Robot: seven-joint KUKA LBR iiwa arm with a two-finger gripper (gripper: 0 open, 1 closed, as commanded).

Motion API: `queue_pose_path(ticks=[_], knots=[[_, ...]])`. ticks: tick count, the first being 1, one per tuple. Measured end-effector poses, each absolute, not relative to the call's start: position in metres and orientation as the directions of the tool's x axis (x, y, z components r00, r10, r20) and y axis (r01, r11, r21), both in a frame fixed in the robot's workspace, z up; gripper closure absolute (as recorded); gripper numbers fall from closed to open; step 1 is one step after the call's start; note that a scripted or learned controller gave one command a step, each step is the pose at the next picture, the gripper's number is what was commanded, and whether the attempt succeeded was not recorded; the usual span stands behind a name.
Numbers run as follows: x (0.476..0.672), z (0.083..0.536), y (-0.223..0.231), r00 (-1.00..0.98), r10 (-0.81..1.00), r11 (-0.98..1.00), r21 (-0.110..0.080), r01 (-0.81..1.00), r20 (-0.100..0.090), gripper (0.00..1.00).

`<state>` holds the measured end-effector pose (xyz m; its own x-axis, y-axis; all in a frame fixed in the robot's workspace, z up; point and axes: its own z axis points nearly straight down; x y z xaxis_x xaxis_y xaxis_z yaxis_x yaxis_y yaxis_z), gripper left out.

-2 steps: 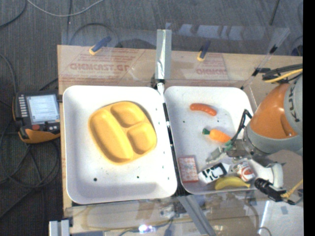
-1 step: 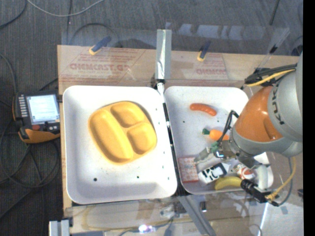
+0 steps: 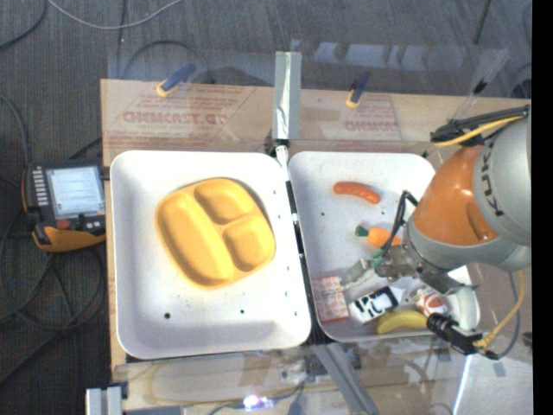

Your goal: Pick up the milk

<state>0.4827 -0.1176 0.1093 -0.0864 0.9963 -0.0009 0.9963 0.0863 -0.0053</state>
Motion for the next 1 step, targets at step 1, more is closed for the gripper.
queue_pose_path(ticks=[1], knots=[[0.4816,0.1199,-0.1859,-0.243,0.97,0.243,-0.009,0.97,0.002,0.0]])
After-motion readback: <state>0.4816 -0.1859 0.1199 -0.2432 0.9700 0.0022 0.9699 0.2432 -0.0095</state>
